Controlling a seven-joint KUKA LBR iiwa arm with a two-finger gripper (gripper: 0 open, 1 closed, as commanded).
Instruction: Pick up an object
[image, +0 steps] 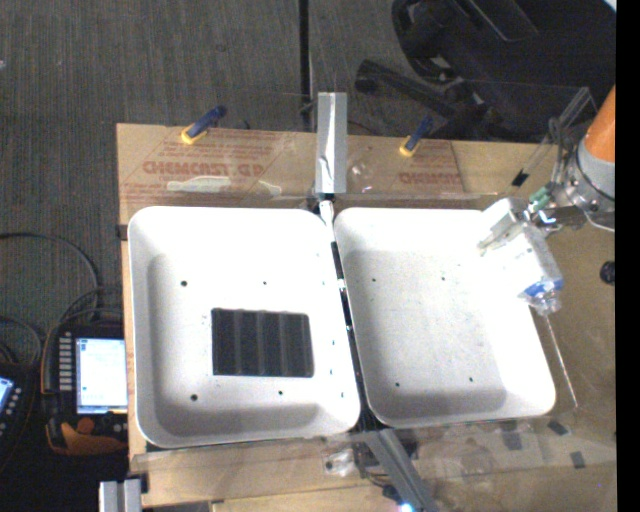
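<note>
A dark, ribbed rectangular pad (262, 343) lies flat in the left bin (160, 250), a little below its middle. My gripper (520, 265) hangs over the upper right corner of the right bin (440, 400), far from the pad. Its two pale fingers are spread open, one pointing left (495, 232) and one reaching down with a blue tip (542, 290). Nothing is between them. The grey wrist with its orange band (603, 135) enters from the right edge.
The bins sit side by side on a brown board (230, 165) held by two blue-and-yellow clamps (203, 124). A metal post (331, 145) stands at the back between the bins. A handheld screen (98, 375) lies on the floor at left.
</note>
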